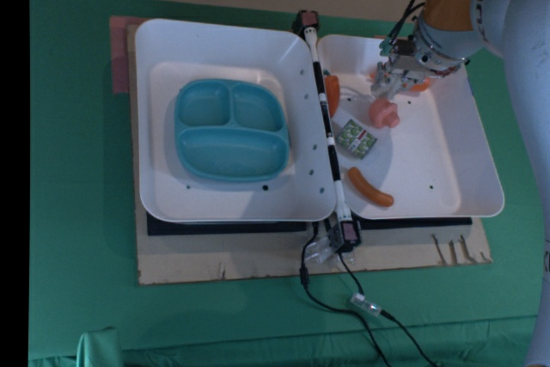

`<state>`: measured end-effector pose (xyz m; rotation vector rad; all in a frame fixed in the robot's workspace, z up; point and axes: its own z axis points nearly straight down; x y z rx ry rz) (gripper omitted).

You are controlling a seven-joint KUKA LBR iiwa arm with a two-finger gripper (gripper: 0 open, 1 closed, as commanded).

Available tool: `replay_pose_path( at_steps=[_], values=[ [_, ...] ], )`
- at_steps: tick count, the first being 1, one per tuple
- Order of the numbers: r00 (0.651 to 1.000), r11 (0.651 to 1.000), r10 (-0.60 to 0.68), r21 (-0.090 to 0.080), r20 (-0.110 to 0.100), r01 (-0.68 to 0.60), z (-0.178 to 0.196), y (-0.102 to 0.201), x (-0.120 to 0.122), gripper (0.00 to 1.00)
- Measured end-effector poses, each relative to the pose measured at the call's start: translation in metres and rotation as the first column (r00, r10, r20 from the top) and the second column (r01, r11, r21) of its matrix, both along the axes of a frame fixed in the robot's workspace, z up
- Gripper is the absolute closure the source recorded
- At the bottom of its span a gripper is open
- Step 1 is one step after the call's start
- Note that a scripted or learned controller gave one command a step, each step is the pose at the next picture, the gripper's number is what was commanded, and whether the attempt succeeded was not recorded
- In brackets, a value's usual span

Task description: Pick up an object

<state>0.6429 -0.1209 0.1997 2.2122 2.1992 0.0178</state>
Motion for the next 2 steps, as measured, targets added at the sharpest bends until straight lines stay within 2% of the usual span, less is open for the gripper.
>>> replay_pose_path(
  at_steps=[1,2],
  values=[
    [1.000,1.000,0.002,0.003,-0.018,-0.002,0.083,-0.067,0.024,1.00],
    [1.000,1.000,0.002,0.004,-0.018,-0.002,0.173,-0.067,-0.001,1.00]
  ],
)
